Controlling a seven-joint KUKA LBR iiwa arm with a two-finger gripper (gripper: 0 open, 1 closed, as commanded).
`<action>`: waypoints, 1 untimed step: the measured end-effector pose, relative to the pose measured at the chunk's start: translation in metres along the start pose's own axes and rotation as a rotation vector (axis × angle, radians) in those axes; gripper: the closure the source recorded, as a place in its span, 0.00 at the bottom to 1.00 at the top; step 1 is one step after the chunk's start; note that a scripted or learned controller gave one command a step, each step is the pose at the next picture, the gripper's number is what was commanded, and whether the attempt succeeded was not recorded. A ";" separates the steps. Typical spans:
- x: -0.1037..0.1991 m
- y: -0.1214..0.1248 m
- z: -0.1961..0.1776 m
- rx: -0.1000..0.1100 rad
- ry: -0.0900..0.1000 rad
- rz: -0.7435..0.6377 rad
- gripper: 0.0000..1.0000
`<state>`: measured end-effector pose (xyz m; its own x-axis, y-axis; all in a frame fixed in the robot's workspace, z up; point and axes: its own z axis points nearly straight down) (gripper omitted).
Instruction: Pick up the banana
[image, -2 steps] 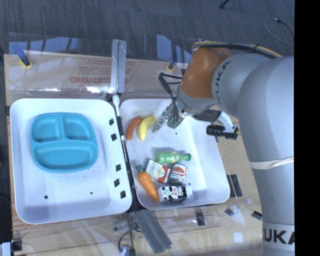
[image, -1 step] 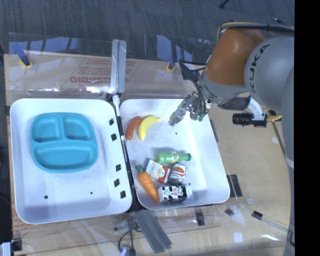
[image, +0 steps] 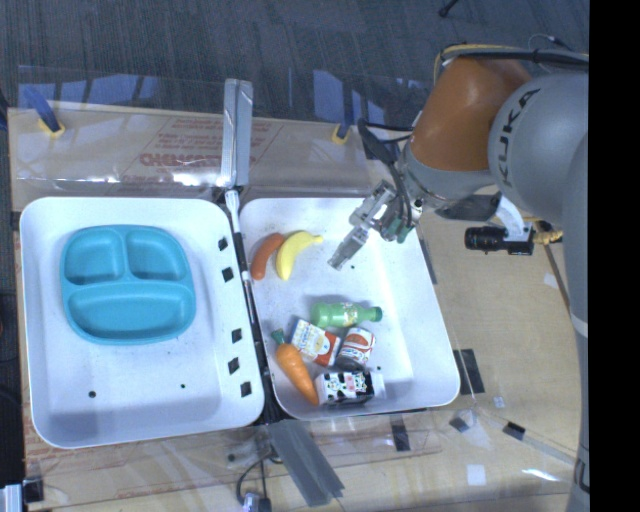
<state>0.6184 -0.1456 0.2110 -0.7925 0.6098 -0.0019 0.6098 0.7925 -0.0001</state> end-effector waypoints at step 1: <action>0.014 0.062 0.096 0.001 0.003 -0.026 0.00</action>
<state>0.6449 -0.0884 0.1145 -0.8079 0.5894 0.0011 0.5894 0.8079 -0.0014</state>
